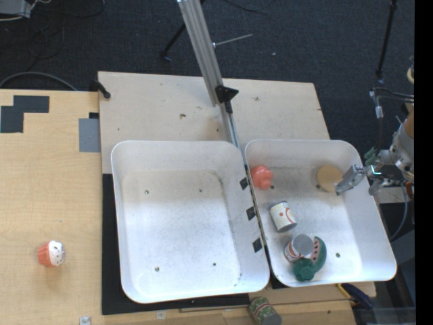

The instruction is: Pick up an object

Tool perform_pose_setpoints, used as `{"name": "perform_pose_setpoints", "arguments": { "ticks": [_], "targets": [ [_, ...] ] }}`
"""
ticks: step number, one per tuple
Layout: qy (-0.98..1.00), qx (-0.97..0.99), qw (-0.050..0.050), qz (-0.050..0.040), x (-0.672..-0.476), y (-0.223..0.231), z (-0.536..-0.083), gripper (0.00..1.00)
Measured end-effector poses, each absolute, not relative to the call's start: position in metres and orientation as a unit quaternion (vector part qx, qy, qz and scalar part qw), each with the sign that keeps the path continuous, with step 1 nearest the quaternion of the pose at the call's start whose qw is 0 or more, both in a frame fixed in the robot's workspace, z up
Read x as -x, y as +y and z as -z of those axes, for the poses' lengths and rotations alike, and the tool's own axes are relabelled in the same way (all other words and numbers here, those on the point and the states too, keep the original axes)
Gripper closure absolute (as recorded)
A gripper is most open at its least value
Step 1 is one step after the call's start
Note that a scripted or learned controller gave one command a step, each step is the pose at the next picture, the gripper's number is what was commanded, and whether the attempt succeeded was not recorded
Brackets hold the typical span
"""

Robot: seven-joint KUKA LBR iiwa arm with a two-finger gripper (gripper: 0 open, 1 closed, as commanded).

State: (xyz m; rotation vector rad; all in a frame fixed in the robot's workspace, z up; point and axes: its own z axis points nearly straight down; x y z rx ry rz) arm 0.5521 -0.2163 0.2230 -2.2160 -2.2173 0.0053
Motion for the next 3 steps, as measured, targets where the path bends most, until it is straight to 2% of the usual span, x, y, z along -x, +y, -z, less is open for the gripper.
{"name": "perform_pose_setpoints", "arguments": {
  "ticks": [1,3],
  "targets": [
    [-0.708,0.707,0.001,-0.0005,-0.553,-0.216,-0.226,0.0],
    [-0.707,0.707,0.004,-0.0018,-0.558,-0.206,-0.099,0.0]
  ]
}}
